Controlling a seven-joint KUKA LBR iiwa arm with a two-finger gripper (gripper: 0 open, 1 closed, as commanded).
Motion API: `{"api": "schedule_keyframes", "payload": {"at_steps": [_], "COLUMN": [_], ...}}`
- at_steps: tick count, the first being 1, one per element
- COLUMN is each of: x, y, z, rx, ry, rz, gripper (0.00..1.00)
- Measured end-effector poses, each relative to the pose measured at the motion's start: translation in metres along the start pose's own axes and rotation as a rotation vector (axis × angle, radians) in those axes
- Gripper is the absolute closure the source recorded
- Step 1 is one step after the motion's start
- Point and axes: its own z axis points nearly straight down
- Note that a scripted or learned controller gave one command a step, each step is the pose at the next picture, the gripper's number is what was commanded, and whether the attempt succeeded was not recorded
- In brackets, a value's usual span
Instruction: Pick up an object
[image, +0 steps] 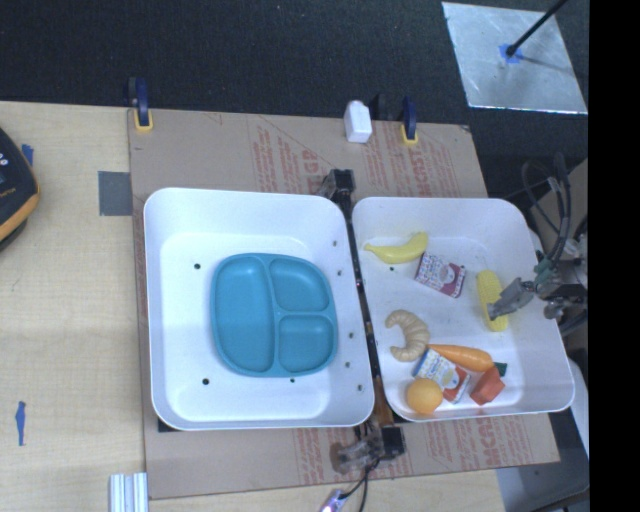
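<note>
The approach step of a pick is judged to be in hand. The tool (507, 299) is seen low over the right side of the right bin (520, 392), at the yellow block (489, 296), which stands near that bin's right wall. Whether the tool is open, closed or already gripping the block cannot be told; the view is too small and dark there.

Other candidates are spread through the same bin: a banana (396, 248) at the far left, a small packet (441, 274) beside it, a croissant (408, 333) in the middle, and a carrot (461, 355), an orange (424, 396) and a red block (487, 388) at the near edge. The left bin (170, 395) carries a blue divided plate (273, 312).

The next move is judged to call for a firm closure around the yellow block, then a straight lift.

Red printing is visible on the cardboard (250, 150) over the tabletop, but it cannot be read; the packet's label is likewise too blurred.
</note>
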Motion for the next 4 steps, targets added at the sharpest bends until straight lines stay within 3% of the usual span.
{"api": "schedule_keyframes", "payload": {"at_steps": [1, 2, 3, 4], "x": [-0.011, 0.014, -0.013, -0.012], "y": [0.083, 0.126, 0.078, 0.069], "z": [0.112, 0.112, 0.065, 0.117], "rx": [-0.009, -0.007, -0.001, 0.001], "ry": [-0.004, -0.002, 0.000, -0.001], "rz": [0.000, 0.000, 0.001, -0.001], "gripper": [0.00, 0.00, 0.00, 0.00]}}
